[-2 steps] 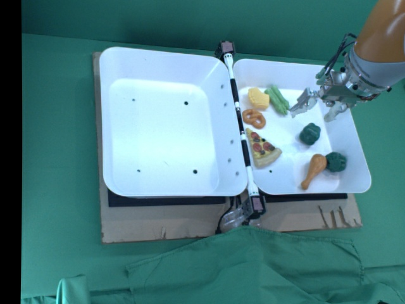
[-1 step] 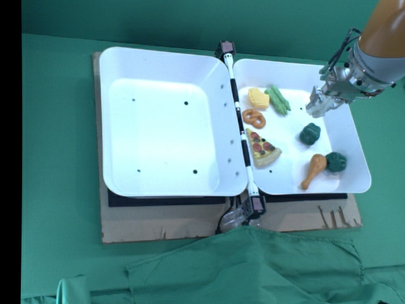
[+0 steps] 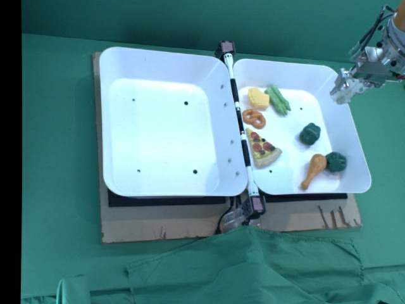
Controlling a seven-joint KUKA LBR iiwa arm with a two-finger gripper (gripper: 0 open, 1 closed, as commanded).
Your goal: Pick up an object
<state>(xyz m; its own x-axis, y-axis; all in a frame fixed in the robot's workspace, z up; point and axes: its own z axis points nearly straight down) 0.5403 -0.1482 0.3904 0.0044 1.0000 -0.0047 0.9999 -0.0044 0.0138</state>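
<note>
Two white bins are sitting side by side on a cardboard sheet over the green bench. No writing or label is showing on anything. The left bin is showing bare floor with a few dark dots. The right bin is carrying all the toy food: a yellow piece and a bundle of green beans are lying side by side near its far edge, a pretzel is resting just in front of the yellow piece, and a pizza slice is lying along the left wall. A dark green piece is sitting near the middle, while a drumstick and a second green piece are touching near the front right corner. The gripper is hanging over the bin's far right corner, apart from every item; whether it is open or closed cannot be told. A green cloth is bunching along the bench's near edge.
</note>
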